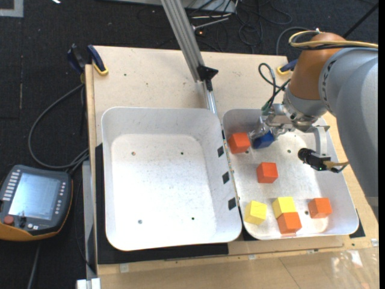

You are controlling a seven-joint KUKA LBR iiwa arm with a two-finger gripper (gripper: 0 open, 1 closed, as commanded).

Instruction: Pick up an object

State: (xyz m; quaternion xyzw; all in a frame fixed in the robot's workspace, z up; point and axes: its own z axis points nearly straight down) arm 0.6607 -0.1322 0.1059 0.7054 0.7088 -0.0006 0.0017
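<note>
**binwatcher:** ok so what's sitting in the bins?

**iiwa_dave:** Two white bins side by side on the table [150,71]. The left bin [109,161] covers the table's left half, and the right bin [296,182] sits along its right edge. The right one holds the blocks. There's an orange cube [239,142] and a blue block [263,139] at the end nearer the table's far edge, almost touching each other. A red-orange cube [267,172] sits mid-bin. Down by the table's near edge there are two yellow cubes [256,212] [284,205], with an orange cube [290,222] pressed against the second yellow one. One more orange cube [319,207] sits toward the near right corner.

**binwatcher:** and the claw? got anything?

**iiwa_dave:** The claw [269,129] is low in the right bin, right on top of the blue block. Honestly can't tell how wide it is or whether it's gripping the block, since the wrist hides that. The arm [346,83] comes in over the table's right edge and bends down steeply, orange band [307,65] up top.
</note>
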